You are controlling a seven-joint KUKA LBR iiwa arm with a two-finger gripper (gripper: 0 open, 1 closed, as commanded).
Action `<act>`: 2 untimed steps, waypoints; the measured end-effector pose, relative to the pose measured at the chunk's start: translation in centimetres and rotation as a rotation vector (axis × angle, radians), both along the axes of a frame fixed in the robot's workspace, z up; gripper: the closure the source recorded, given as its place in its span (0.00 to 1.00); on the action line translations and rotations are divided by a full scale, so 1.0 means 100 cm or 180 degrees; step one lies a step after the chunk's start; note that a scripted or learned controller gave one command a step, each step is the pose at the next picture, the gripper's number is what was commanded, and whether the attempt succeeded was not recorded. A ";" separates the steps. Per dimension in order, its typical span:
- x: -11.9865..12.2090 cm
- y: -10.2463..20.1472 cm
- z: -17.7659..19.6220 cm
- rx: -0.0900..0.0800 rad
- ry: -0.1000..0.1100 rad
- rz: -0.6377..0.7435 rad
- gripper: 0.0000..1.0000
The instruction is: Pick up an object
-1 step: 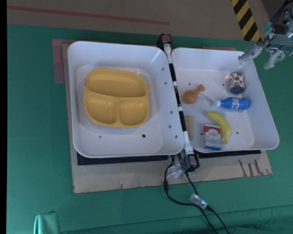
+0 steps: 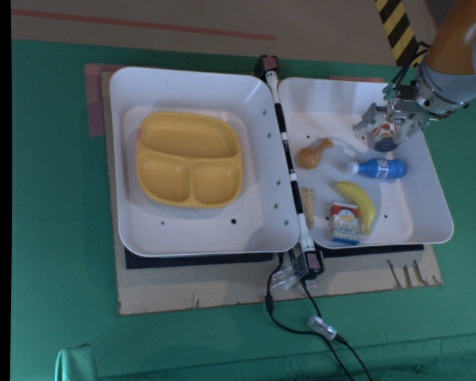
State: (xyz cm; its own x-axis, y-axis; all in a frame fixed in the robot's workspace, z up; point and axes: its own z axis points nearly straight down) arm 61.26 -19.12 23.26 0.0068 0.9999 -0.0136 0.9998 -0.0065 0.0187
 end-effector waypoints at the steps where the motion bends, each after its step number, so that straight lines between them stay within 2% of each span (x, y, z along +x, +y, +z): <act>1: 0.003 -0.004 0.019 -0.0027 -0.0057 -0.0020 1.00; 2: 0.090 0.003 -0.001 0.0017 0.0026 0.0009 1.00</act>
State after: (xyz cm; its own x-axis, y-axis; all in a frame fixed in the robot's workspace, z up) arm 70.24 -18.87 23.13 0.0040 1.0000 -0.0083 0.9999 -0.0039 0.0106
